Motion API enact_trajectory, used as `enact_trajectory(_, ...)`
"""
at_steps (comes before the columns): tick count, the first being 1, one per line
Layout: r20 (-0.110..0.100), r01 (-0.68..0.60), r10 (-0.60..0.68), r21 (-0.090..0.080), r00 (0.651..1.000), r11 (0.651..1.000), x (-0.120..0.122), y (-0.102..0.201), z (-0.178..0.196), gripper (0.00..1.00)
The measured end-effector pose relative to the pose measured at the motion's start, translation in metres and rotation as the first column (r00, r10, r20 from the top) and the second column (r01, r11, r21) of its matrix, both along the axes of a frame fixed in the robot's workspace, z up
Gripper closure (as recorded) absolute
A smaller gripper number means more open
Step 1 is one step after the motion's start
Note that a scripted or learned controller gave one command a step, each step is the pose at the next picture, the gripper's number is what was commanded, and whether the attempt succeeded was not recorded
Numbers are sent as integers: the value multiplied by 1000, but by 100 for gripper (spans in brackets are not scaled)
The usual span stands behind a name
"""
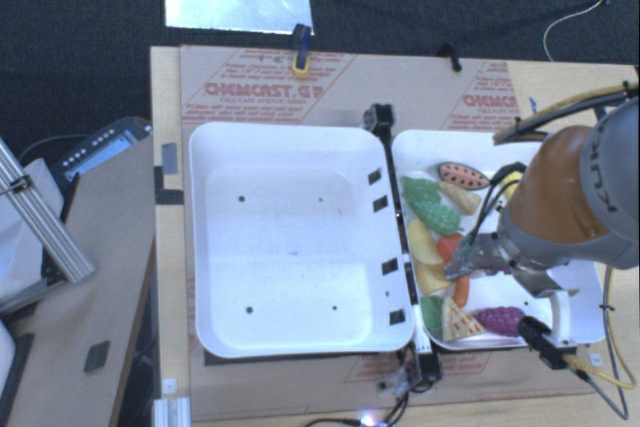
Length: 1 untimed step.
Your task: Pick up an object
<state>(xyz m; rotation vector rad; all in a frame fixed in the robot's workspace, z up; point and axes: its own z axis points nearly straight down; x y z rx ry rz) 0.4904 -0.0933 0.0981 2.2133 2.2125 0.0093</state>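
The right bin (420, 143) holds a pile of toy food along its left side: a green bumpy piece (432, 204), a watermelon slice (463, 176), a yellow piece (422, 243), a red-orange piece (450, 245), an orange carrot-like piece (461, 291), a pizza-like wedge (460, 322) and purple grapes (500, 320). My gripper (462, 263) reaches down from the grey-and-orange arm (560, 200) into the middle of this pile, right above the red-orange and yellow pieces. The wrist hides how the gripper meets them.
The left bin (290, 240) lies beside the right one, separated by a black-clipped rim (395, 225). A yellow clamp (300, 65) stands at the back of the board. Cables (560, 355) trail at the bin's front right corner.
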Motion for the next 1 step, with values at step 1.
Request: enact_trajectory(1, 0, -15, 15, 7, 1000, 1000, 44, 104, 92, 100)
